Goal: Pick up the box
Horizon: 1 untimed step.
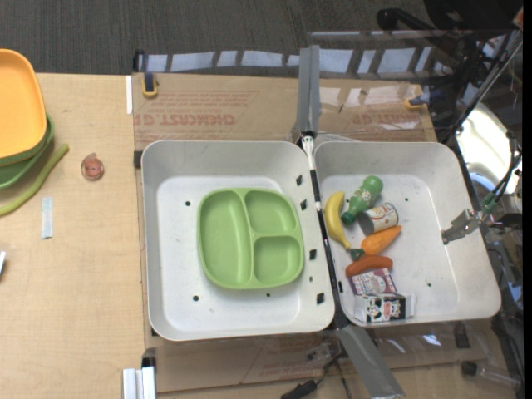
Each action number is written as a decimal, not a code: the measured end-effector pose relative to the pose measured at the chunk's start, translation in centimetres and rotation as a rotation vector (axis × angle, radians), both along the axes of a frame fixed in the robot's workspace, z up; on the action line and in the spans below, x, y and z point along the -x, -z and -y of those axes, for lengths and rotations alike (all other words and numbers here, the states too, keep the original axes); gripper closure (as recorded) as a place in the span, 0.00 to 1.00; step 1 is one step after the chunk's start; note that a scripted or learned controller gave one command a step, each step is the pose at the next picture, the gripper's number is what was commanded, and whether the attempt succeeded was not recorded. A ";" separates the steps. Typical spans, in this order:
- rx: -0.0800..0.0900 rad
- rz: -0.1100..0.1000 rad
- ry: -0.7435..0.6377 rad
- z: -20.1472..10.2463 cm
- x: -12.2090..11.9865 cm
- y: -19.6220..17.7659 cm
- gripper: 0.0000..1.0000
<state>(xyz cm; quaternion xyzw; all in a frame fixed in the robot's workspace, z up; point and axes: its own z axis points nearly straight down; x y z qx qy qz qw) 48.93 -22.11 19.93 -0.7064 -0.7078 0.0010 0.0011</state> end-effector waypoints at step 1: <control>0.000 -0.001 0.119 -5.5 1.2 7.5 0.00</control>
